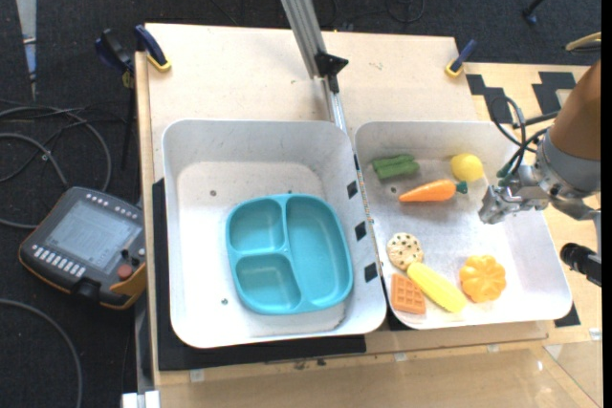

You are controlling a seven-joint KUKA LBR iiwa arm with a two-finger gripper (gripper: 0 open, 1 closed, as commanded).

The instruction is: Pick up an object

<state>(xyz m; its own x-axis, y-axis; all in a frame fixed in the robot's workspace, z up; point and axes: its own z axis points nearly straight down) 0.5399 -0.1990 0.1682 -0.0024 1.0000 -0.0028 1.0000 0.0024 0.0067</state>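
The orange plastic toy carrot (427,192) lies flat in the right-hand shallow white bin (550,277), its long axis running almost straight across the view, slightly tilted, with the pointed tip toward the divided bins' shared edge and the blunt end with a bit of green toward the gripper (494,208).

Both bins sit side by side on a pale wooden bench (239,72), with yellow-tipped clamps at its far corners. The left-hand shallow white bin (191,158) holds a teal plastic plate with three compartments (287,253). Around the bench is dark carpet strewn with black cables, and a grey handheld control pendant (81,244) lies on the floor well to the far side from the arm.

The gripper hovers low over the right bin's near-arm side; whether it is released or clenched cannot be made out, and nothing is seen between its tips. The carrot lies just beside it, toward the bin's middle. A yellow toy lemon (467,167) sits near the gripper, farther back. An orange ridged toy pumpkin (482,278) lies nearer the front.
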